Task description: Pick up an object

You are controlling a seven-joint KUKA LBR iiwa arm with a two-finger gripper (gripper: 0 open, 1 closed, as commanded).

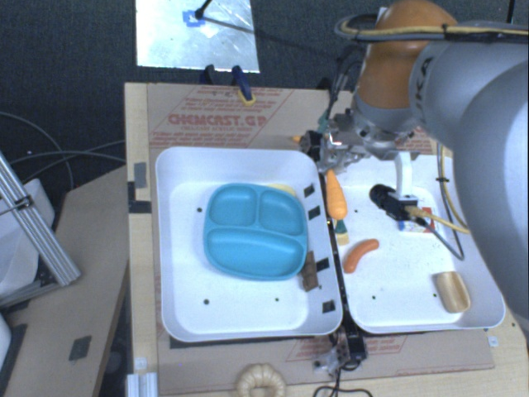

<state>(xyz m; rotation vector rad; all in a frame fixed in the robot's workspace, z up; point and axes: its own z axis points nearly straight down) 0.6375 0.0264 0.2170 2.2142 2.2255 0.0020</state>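
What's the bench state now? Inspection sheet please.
Surface: left bin and right bin, side by side on cardboard.
Job's things: carrot along the right bin's left wall; sausage and tan block nearer the front; blue plate in the left bin.
Clutter: brown piece by the plate's corner.
Grippers: gripper at the carrot's far end; contact unclear.
Cables: cable loop over the arm.
Surroundings: foil sheet, blue clamp, metal frame.

The plate (254, 230) is light blue, the bins (186, 304) white, the carrot (335, 197) orange, the sausage (360, 255) orange-red, the wedge (452, 292) tan.
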